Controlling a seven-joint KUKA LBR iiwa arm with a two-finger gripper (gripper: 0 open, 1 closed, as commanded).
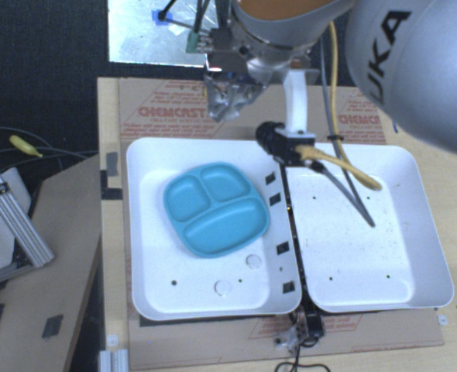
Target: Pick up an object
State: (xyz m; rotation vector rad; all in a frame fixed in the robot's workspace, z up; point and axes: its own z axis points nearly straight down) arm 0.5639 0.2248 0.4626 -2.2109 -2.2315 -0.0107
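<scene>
The big grey arm (pixel 414 45) looms closest — its gripper (pixel 230 99) hangs above the left bin's (pixel 147 231) far rim, grip impossible to tell. The blue divided plate (pixel 215 208) lies flat in that bin.

Readable markings, placed for you relative to the left white bin (pixel 147 231):

1. "CHEMCAST", red print on the brown sheet (pixel 166 107) just behind the bin.
2. "UKA", black letters on the grey arm (pixel 414 37), up and to the right of the bin; the word's start is cut off.
</scene>
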